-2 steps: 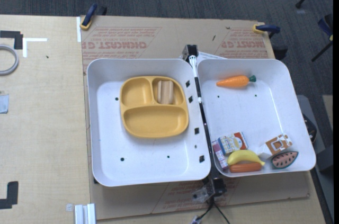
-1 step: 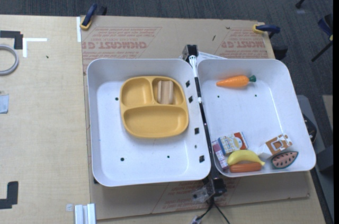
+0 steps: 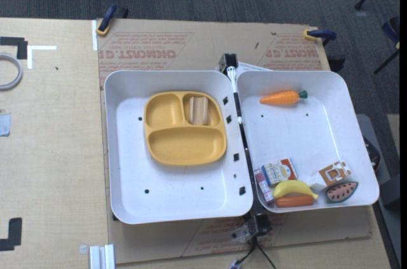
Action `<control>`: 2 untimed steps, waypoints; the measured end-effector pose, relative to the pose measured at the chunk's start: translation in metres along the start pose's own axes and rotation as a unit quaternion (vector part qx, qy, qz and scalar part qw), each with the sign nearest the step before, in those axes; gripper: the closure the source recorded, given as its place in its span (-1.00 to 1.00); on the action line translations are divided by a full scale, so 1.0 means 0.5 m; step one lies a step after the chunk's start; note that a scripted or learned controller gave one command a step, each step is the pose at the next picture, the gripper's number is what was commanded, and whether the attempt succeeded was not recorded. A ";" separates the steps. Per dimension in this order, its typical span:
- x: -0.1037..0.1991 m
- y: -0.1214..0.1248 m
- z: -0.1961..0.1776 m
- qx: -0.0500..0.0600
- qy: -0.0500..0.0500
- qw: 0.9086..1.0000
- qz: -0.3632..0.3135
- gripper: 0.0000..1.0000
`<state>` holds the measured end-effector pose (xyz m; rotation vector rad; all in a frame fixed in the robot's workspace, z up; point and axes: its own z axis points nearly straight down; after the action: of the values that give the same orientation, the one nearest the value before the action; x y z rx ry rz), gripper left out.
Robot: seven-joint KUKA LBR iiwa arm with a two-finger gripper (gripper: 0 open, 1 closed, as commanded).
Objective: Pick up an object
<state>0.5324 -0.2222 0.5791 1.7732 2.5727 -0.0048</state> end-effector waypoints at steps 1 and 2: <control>-0.001 0.003 -0.018 -0.001 -0.002 1.000 -0.001 1.00; -0.002 0.006 -0.036 -0.002 -0.003 1.000 -0.002 1.00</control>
<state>0.5355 -0.2220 0.5970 1.7637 2.5706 -0.0056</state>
